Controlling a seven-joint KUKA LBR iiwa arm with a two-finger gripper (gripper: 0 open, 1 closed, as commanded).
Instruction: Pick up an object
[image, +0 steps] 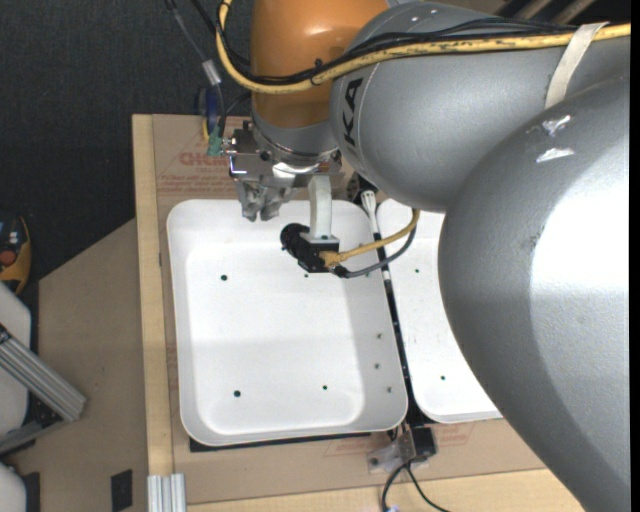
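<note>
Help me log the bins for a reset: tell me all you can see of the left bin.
The left bin is a shallow white tray, plastic by its look, with rounded corners and a raised rim. A few small dark dots mark its floor. It lies flat on the brown bench, its right edge close against the right bin. The gripper hangs over its far end beside a black part with a yellow cable. Shadow covers its far half.

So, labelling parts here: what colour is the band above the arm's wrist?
Orange, on the band, clearest at the camera view's top centre.
</note>
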